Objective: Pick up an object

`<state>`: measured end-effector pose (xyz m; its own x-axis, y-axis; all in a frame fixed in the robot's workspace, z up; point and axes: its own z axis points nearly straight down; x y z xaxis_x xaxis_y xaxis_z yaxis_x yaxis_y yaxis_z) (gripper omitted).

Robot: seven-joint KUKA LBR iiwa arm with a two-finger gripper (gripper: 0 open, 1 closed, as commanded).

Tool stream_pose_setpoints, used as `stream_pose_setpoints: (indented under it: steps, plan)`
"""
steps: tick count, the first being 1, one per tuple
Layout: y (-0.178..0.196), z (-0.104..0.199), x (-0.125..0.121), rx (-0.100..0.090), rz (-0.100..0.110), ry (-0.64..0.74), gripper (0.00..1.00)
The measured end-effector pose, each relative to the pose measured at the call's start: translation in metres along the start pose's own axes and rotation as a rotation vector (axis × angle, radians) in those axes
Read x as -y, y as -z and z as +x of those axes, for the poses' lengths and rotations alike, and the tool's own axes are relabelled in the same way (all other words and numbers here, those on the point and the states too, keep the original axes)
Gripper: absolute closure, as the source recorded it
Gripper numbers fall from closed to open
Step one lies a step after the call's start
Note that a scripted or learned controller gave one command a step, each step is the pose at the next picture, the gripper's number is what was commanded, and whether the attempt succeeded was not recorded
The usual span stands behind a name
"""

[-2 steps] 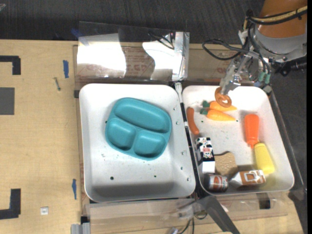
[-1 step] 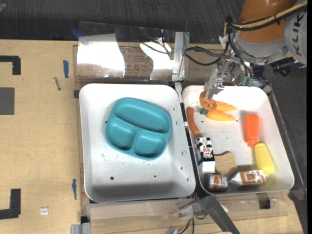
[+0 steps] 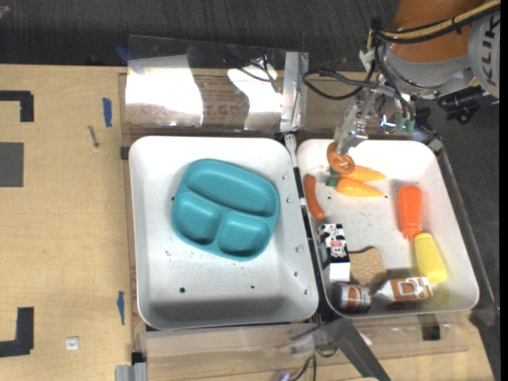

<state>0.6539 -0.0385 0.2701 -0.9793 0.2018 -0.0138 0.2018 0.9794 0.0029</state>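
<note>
In the right bin, a carrot lies at 11 o'clock, 2 bottles at 3 o'clock. The gripper reaches down from 1 o'clock, fingers clamped on an orange ring.

Teal divided plate, white bins, orange bottle, yellow bottle, black-and-white cow-patterned carton

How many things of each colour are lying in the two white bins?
Teal: 1, the divided plate
Orange: 4, the ring, carrot, stick, bottle
Yellow: 1, the bottle
Brown: 3, the slice, can, sauce bottle
Black and white: 1, the carton
Total: 10
</note>
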Motion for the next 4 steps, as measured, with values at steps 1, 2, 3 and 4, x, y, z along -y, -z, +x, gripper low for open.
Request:
stream_pose_setpoints:
  steps: [1,2,3,4]
  plan:
    - [-0.028,0.037,-0.013,-0.012,0.002,-0.106,1.00]
    - [-0.043,0.005,-0.041,-0.007,0.001,-0.075,1.00]
    - [-0.029,0.002,-0.042,0.005,-0.001,-0.073,1.00]
    - [-0.011,0.014,-0.067,-0.004,-0.001,-0.099,1.00]
